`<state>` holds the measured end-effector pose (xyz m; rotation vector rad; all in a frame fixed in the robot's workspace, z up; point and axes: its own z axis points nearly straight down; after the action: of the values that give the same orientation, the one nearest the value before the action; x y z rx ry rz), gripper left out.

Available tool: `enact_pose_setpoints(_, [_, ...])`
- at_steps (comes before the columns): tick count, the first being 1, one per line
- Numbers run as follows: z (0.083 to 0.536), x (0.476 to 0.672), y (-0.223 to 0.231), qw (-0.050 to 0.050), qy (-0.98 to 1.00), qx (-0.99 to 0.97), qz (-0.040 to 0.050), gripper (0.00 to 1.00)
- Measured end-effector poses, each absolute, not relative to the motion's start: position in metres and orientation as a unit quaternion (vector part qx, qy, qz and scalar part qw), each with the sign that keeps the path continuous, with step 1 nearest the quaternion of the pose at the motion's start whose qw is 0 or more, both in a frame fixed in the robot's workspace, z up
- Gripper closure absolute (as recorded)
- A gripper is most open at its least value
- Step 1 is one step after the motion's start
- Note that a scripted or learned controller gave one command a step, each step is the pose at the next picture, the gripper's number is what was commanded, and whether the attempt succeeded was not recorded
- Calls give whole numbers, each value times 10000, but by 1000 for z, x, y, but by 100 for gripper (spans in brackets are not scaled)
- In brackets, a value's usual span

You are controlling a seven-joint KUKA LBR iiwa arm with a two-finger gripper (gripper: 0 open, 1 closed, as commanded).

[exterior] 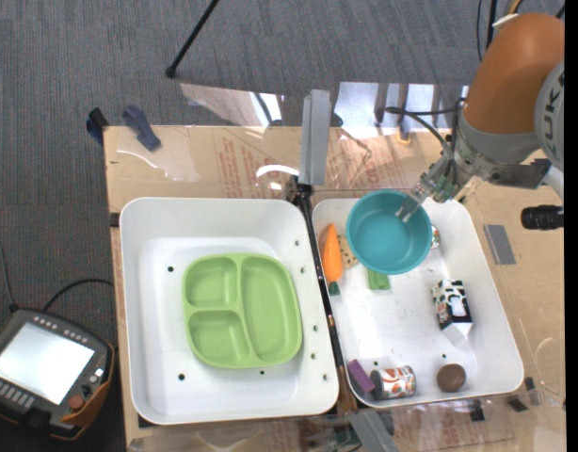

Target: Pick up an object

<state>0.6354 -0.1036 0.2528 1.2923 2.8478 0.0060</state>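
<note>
The round teal plastic bowl (390, 233) seems to hang a little above the floor of the right white bin (485, 281), tilted, with its open mouth turned up and toward the camera. The hand (410, 207) reaches down from the upper right, and one thin finger (409, 210) lies inside the bowl at its upper right rim. I think the hand pinches the rim there, with the wall of the bowl between its fingers, but the outer finger is hidden behind the rim, so I cannot be fully sure.

What can go wrong: a grip on one edge only is weak. The bowl is smooth and its weight hangs to one side, so it can turn in the fingers or slide out, above all if the arm moves fast. If it falls, it lands on the things just under it: the orange carrot-shaped toy (331, 253) near the wall between the bins, and the small green block (378, 279) at the lower edge of the bowl. It may push them or roll against the bin wall.

Other things lie well apart in the same bin: a small black and white carton (452, 306), a brown ball (450, 377), and a small can with a red label (397, 381). The green plastic tray with three compartments (242, 310) rests in the left white bin (143, 252) on the bench (214, 158).
</note>
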Motion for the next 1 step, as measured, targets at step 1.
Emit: enact_pose_setpoints(1, [251, 621, -19, -16, 8906, 4547, -2, 100])
